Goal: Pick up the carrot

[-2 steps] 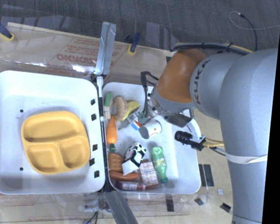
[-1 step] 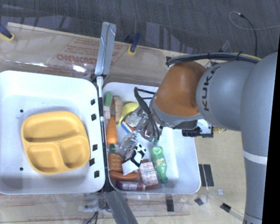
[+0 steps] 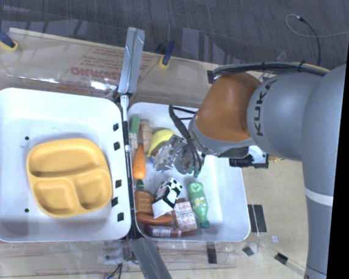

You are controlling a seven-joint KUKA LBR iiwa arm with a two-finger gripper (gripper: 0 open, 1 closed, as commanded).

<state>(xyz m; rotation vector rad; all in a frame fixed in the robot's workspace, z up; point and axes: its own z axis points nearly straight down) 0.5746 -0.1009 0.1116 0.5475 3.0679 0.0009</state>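
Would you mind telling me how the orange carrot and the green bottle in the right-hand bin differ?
The orange carrot lies against the left wall of the right white bin; the green bottle lies nearer the bin's middle. The carrot is slim and tapered and runs nearly straight up the view; the bottle is stouter, has a pale label and lies slanted. The gripper hangs between them, nearer the carrot. Both lie flat among other items.

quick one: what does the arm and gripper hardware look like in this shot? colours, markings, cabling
The arm has smooth, rounded grey casings with an orange band above the wrist. Dark KUKA lettering runs along the grey housing, with more at the lower right. A black cable arcs over the orange section. The gripper is a compact metallic grey assembly with dark parts; finer detail is too blurred to read.
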